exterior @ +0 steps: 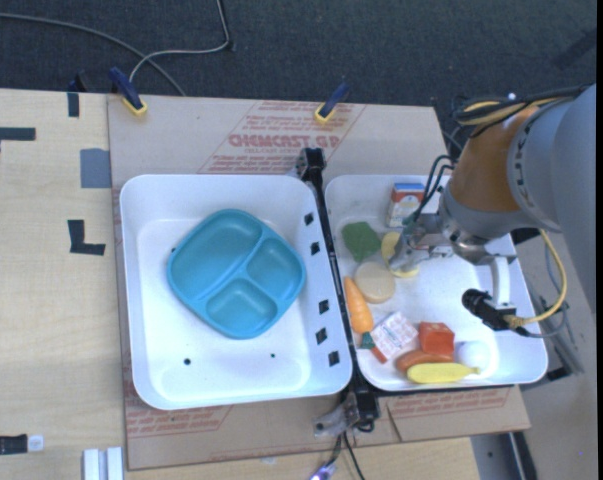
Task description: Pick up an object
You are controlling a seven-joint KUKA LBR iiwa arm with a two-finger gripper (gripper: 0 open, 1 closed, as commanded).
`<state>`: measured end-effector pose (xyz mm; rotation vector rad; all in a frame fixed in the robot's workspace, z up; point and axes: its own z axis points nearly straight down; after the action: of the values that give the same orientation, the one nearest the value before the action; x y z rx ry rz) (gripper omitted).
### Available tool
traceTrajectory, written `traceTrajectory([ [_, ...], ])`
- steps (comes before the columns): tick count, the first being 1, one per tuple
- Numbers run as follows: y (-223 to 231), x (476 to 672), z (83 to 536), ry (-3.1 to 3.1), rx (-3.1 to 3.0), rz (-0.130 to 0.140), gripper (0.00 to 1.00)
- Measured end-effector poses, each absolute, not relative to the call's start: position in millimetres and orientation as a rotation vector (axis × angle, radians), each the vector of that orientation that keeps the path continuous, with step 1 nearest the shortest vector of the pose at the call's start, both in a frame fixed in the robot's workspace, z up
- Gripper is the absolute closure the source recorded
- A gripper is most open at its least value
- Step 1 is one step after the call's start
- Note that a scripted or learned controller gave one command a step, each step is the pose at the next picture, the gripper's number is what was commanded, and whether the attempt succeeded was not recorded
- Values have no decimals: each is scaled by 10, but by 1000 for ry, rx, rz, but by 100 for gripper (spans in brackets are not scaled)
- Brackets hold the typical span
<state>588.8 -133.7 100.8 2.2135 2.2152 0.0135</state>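
Nearest the camera, along the right bin's (537, 373) front wall, lie a yellow banana (442, 372), a red block (435, 339) and a wrapped candy (391, 334), with an orange carrot (358, 306) just beside the divider. Further back sits a cream disc (375, 281), then a green piece (360, 240). Over them the end effector (409, 252) hangs low; whether it grips anything cannot be told. Beyond stands a small carton (406, 200). Leftward, the left bin (141, 268) holds a blue divided plate (237, 272).
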Motion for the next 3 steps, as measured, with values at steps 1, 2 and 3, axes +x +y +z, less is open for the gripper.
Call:
traceTrajectory([
  [1,-1433,5204,870,2220,2219,3,100],
  [2,-1417,5209,866,2222,2218,6,0],
  [3,-1265,6055,866,2220,2215,5,0],
])
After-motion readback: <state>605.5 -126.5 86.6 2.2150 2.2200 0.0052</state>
